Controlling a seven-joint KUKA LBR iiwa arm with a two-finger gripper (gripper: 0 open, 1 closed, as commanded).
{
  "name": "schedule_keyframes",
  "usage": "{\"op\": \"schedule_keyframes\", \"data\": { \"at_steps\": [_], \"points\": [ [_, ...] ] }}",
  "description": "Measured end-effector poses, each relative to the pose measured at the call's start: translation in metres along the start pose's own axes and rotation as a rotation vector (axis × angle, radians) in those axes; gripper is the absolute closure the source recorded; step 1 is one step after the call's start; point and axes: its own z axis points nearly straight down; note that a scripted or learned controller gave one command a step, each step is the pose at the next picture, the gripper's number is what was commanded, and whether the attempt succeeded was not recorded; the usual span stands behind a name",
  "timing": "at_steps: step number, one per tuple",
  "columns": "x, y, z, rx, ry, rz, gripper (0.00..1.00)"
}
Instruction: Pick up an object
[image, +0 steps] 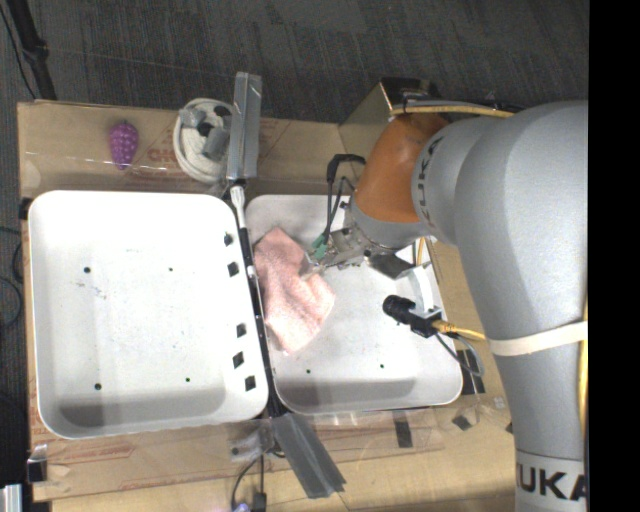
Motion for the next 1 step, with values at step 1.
{"op": "schedule_keyframes", "data": {
  "at_steps": [1],
  "points": [
    [0.0317,0.0568,-0.1031,-0.004,0.0,-0.083,1.0]
  ]
}}
